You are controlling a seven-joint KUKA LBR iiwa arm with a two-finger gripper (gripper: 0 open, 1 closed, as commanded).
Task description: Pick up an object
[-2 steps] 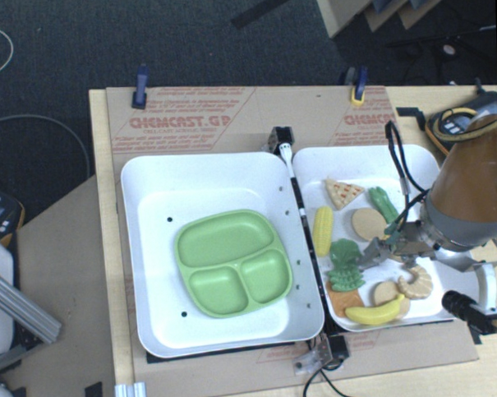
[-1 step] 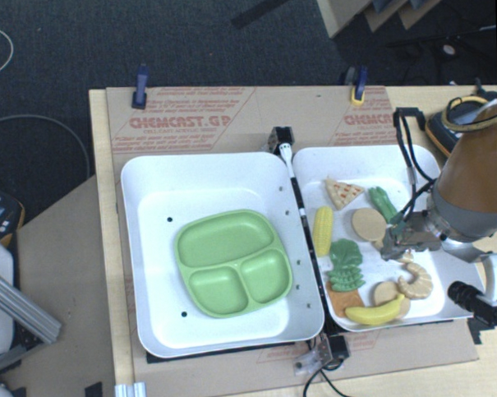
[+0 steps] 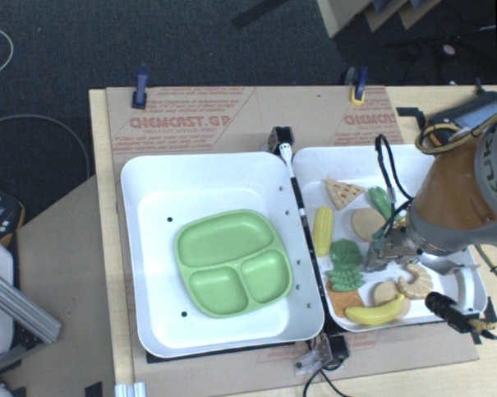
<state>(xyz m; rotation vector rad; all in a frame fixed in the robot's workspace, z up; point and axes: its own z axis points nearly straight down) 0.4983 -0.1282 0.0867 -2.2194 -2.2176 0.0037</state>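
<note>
1. The left bin [image 3: 143, 239] is shallow, white and smooth, with rounded corners; a pale green plate [image 3: 232, 261] lies flat in it, moulded into three compartments.
2. The right bin [image 3: 313, 162] carries a cluster of toy food: a ridged yellow corn cob [image 3: 322, 231], a tan pizza wedge [image 3: 344, 193] with dark spots, a leafy green piece [image 3: 346, 264], a round beige disc [image 3: 365, 223], a curved yellow banana [image 3: 375, 314] near the front rim, a pale lumpy piece [image 3: 387, 292] just above it, and an orange bit [image 3: 346, 300] beside the banana's left end.
3. Both bins sit side by side on a tabletop [image 3: 228, 116] of brown board printed with red lettering, held at its far edge by a blue clamp [image 3: 140, 87] and a yellow-and-blue clamp [image 3: 358, 84]. Dark carpet [image 3: 53, 54] surrounds it.
4. The grey arm [image 3: 458, 201], with its orange band, reaches over the right bin. The pincer [image 3: 381, 252] hangs low among the toys, between the leafy green piece and the lumpy piece. Whether its tips are spread or pressed together cannot be told, and no toy is seen pinched between them.
</note>
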